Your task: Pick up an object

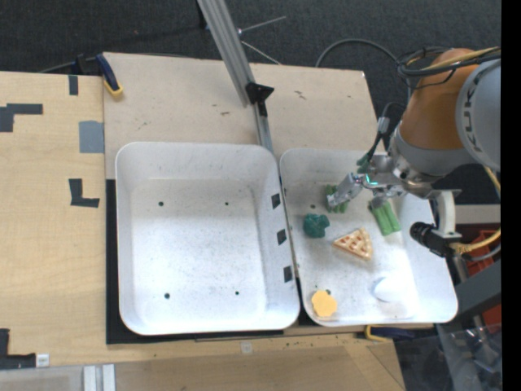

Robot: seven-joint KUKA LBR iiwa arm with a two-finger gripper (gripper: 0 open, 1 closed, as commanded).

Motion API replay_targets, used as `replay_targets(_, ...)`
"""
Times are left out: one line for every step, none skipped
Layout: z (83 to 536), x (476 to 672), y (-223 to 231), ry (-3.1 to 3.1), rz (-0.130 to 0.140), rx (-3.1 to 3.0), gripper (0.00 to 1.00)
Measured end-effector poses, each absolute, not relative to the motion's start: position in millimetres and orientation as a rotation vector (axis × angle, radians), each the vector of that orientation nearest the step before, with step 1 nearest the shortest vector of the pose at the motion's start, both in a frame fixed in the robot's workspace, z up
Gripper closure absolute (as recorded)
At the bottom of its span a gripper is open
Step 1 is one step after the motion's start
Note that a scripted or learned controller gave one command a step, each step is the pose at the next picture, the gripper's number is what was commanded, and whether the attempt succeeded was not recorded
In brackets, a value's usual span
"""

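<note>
My gripper (364,199) hangs low over the upper middle of the right bin (423,300), fingers spread open and nothing visibly between them. A small light green piece (334,199) lies right at the left fingertip (348,191). A light green block (385,217) lies just below the right finger. Further down and to the left sits a dark teal lump (316,224). A tan waffle-like wedge (354,243) lies below the gripper. An orange round piece (324,303) sits at the bin's front left corner, and a white object (389,287) at the front right.
The left bin (130,243) sits beside the right one, its dividing rim (281,218) close to the teal lump. A slanted metal rail (232,47) runs from the top down to the bins' shared back corner. The arm's orange band (435,108) looms over the right bin's back right.
</note>
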State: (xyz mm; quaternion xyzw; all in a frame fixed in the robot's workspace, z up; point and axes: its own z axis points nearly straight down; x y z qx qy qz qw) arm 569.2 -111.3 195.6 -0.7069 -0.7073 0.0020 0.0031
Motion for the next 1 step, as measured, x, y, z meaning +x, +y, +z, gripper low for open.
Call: replay_targets(198.3,570.3,-111.5,-2.222,0.002,-2.218,0.0)
